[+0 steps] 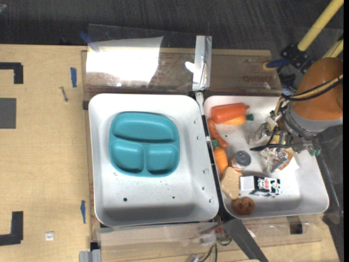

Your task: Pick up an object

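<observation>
My gripper (271,137) hangs low over the right bin (313,192), near its upper middle, below the orange wrist band. Under and just right of it lies a small crumpled packet (279,157). A large orange carrot (228,113) lies at the bin's far left corner. Smaller orange pieces (220,158) line the left wall. A round grey lid (241,159), a slice of bread (231,183), a black-and-white box (262,185) and a brown ball (243,204) sit toward the front. Nothing shows as held by the gripper.
The left bin (109,201) holds a teal divided plate (144,142). A clear plastic sheet (142,61) and a metal bracket (200,61) stand behind the bins. A yellow rod (322,18) crosses the top right corner. Brown bench surface (38,162) lies to the left.
</observation>
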